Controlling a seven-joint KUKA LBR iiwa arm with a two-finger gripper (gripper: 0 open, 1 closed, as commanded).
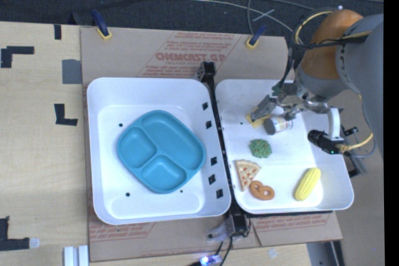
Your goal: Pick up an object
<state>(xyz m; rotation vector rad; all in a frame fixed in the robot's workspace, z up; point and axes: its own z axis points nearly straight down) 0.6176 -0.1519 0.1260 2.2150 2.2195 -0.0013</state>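
In the right bin lie a green broccoli piece, a pizza slice, a brown pretzel and a yellow corn cob. My gripper hangs over the upper middle of this bin, just above the broccoli and apart from it. Its two fingers stand spread, one with a yellowish tip and one grey. I see nothing between them.
The left bin holds a blue divided tray. A black divider runs between the bins. Cables loop above the arm at the back. The grey arm with its orange band comes in from the upper right.
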